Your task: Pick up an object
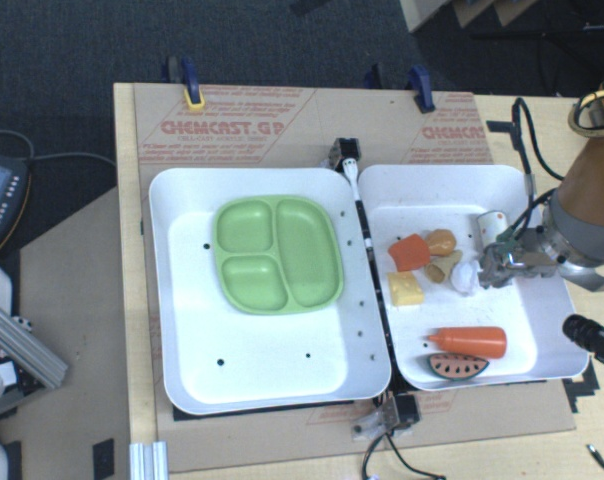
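Two white bins side by side on bench (132, 268). Left bin (182, 358) holds green divided plate (279, 254) near centre, wide bare floor below and left. Right bin (512, 183) crowded mid-floor: orange block (410, 252), yellow block (406, 289), brown pieces (441, 241), orange bottle (469, 342) and watermelon slice (457, 366) near front edge. Claw (492, 263) low beside white object (465, 278); finger state cannot tell. Bench board reads "CHEMCAST".

Pale green divided plate (279, 254), white bins (182, 298), orange-red bottle (469, 342), yellow block (406, 289)
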Robot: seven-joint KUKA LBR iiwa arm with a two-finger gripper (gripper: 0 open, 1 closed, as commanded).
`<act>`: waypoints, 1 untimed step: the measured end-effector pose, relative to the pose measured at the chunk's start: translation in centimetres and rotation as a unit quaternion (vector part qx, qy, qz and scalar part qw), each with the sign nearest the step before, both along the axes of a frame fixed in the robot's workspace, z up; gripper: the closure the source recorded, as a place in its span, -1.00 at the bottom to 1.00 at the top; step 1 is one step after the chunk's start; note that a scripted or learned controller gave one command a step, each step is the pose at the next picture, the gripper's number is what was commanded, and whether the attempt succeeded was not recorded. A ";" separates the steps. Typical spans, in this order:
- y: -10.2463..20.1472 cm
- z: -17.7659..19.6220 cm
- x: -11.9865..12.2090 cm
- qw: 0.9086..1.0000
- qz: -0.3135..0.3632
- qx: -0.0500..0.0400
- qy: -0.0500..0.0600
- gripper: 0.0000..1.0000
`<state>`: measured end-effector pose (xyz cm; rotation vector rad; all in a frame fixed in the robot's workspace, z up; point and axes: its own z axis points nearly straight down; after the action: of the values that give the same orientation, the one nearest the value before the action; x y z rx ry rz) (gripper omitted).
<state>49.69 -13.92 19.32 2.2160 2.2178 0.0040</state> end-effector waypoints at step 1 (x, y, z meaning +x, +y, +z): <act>0.0 3.4 0.1 1.000 0.000 0.000 0.000 1.00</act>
<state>49.80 -13.93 22.69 2.2163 2.2189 0.0039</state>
